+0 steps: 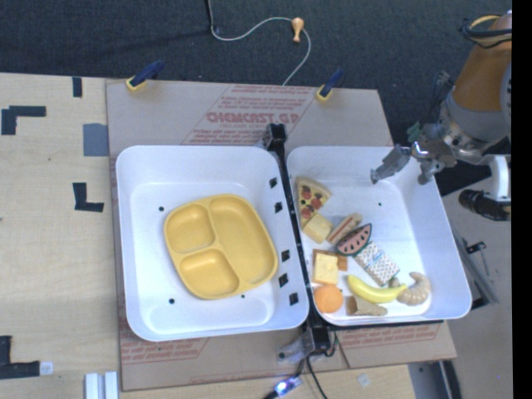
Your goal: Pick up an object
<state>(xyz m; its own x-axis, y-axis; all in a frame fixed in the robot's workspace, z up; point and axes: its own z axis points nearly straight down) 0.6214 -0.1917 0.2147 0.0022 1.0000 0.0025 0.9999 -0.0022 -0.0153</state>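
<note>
Bins sit side by side on a sheet of cardboard (pixel 249 110) that covers part of the surface (pixel 50 248). The left bin (pixel 141 173) holds a yellow divided plate (pixel 219 245) with three compartments, lying flat near its middle. The right bin (pixel 416 214) holds a cluster of toy foods toward its near-left part: a pizza slice (pixel 312 198) closest to the divider, a pale cheese block (pixel 317 228) just below it, a hot dog (pixel 343 229) and a watermelon slice (pixel 355 239) beside each other, a small patterned packet (pixel 377 263), a cracker-like square (pixel 326 268), an orange (pixel 329 298), a banana (pixel 371 289) and a croissant (pixel 417 288) near the front rim.

The grey arm (pixel 482 81) with its orange band comes in from the right. Its hand (pixel 407 165) hangs over the far-right part of the right bin, well apart from the food cluster. One dark finger (pixel 387 169) points out toward the left and the other sits nearer the wrist, so the hand looks spread, with nothing between the fingers.

A thin white cable (pixel 258 30) curls across the dark floor beyond the cardboard, and two blue-and-yellow clamps (pixel 143 75) grip the cardboard's far edge.
</note>
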